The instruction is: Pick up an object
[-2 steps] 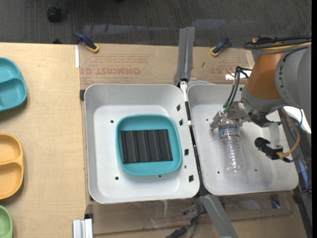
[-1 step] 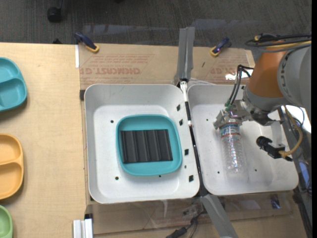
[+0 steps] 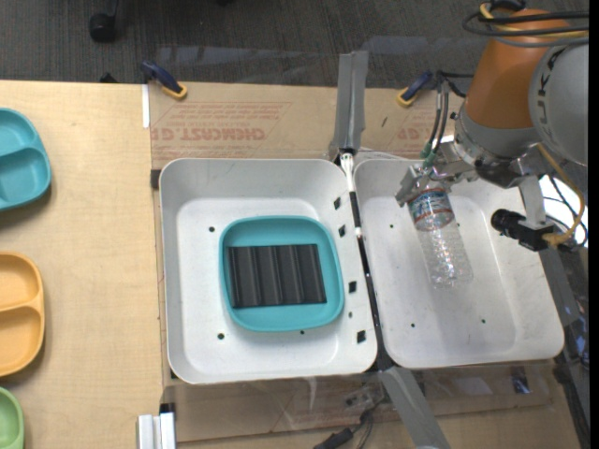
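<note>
A clear plastic bottle (image 3: 442,241) with a small label near its neck lies in the right white bin (image 3: 505,325), its base pointing toward the front. My gripper (image 3: 426,185) comes down from the grey and orange arm at the bin's back, right over the bottle's neck end. The neck sits between the dark fingers (image 3: 410,193), which are shut on it. The rest of the bottle stretches free below the gripper.
The left white bin (image 3: 187,251) holds a teal tray (image 3: 281,274) with a dark ribbed insert. Teal, orange and green plates lie at the far left on the wooden table. A black cable part (image 3: 519,227) hangs beside the arm, over the right bin.
</note>
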`<state>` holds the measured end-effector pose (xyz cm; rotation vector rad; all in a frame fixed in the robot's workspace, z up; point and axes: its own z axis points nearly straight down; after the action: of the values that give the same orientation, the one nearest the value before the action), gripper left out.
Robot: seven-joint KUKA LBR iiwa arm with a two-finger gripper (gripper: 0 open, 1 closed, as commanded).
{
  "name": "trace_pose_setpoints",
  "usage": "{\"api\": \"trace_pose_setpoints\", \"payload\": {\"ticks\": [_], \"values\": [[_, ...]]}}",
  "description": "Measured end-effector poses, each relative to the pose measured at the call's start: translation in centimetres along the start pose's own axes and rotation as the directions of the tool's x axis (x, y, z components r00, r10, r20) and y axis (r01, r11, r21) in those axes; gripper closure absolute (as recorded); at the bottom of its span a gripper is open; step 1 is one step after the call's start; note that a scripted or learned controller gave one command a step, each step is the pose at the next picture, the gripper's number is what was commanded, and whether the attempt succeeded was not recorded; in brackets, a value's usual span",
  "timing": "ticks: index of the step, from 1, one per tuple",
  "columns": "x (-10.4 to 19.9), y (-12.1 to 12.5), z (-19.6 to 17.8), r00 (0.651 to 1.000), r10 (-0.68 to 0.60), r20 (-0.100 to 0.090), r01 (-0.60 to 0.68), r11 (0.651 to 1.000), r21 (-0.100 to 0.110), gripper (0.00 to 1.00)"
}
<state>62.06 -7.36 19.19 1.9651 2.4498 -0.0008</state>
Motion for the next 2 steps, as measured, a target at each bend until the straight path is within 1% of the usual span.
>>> {"api": "trace_pose_setpoints", "payload": {"ticks": [1,2], "values": [[2.3,0.3,-5.7,0.998,-0.064,0.000,0.064,0.998,0.001,1.00],[1.7,1.8,-16.2,0.990,-0.144,0.001,0.144,0.990,0.000,1.00]]}}
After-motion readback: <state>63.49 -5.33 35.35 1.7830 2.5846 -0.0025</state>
